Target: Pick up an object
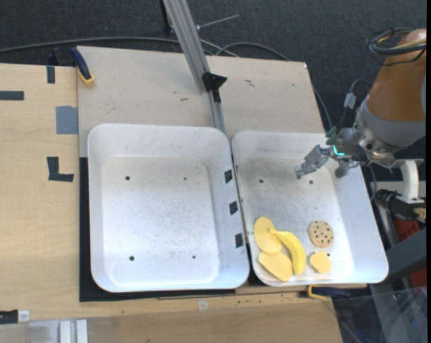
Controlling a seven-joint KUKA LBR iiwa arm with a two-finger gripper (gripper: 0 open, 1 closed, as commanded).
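Lying in the near corner of the right bin [358,213], close to the worktop's [144,98] near edge: a yellow banana [292,250], curved, touching two flat yellow pieces [271,254] on its left side, plus a small orange piece [320,262] just beside its right end. Slightly farther in, a round speckled cookie [320,232], apart from the banana. Farther still, above the same bin's far half, the tool [309,163], hanging clear of all the pieces, gripping nothing; spread or pressed together, cannot tell. Alongside on the left, the second white bin [101,213].
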